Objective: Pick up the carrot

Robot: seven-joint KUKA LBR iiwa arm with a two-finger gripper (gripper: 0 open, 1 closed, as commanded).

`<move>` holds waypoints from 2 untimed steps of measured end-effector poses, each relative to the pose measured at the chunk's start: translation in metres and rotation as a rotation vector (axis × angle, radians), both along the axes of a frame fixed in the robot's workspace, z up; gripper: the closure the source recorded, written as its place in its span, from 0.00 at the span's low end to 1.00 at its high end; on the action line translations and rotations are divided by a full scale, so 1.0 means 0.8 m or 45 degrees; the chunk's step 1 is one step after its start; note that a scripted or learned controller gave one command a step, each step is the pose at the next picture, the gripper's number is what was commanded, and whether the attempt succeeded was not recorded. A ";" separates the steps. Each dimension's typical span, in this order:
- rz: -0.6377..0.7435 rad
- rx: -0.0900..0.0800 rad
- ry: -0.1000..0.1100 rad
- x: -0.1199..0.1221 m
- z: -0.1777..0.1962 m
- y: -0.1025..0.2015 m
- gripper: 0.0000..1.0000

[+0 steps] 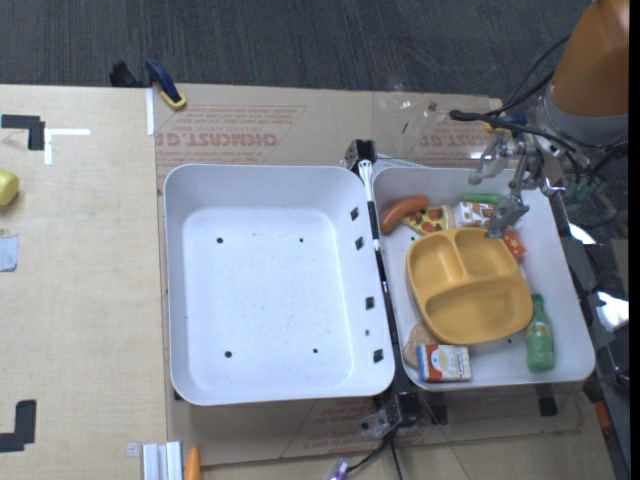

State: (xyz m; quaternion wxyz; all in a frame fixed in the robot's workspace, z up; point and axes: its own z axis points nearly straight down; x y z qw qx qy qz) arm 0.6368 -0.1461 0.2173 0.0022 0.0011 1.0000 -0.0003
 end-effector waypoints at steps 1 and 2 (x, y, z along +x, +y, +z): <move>-0.093 0.001 0.001 -0.054 -0.118 0.063 0.00; -0.216 0.003 -0.010 -0.052 -0.135 0.059 0.00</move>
